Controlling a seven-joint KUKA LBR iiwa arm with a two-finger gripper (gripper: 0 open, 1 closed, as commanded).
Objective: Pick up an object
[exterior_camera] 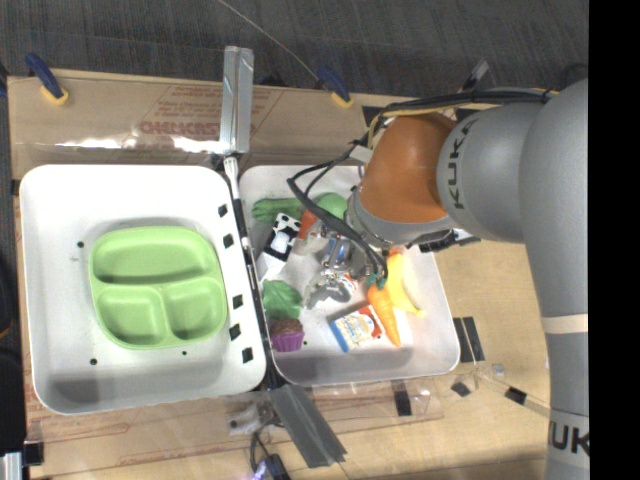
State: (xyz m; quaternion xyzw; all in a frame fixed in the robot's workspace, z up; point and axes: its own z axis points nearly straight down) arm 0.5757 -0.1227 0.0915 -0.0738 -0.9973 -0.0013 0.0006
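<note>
**Ana:** Toys [330, 268] sit jumbled in the right bin [440, 343], and any one of them would do for the pick. Nearest the front wall I make out a purple cupcake [287, 336] with a green leafy piece [280, 296] just behind it, a small blue-and-white carton [357, 328] beside an orange carrot [384, 313], and a yellow banana [403, 290] touching that carrot.

**Ben:** And the gripper [335, 268]?

**Ana:** It hangs low over the middle of that pile, under the orange band [400, 168] of the arm. The metal parts blur into the clutter, so whether it is spread or closed, I cannot tell. Nothing shows plainly as held.

**Ben:** So how would you do this step well?

**Ana:** I judge it is at the descent or grasp stage. The centre is crowded, with pieces touching one another, so a closing there risks pinching two things or pushing one aside. I would aim at something with free sides, such as the carton, and come straight down with the closing direction across its narrow width. Lift slowly, then check that it really comes up.

**Ben:** What of the left bin [50, 198]?

**Ana:** It holds a green divided tray [155, 286], well apart from the arm. Blue clamps [47, 78] pin the cardboard behind both bins.
</note>
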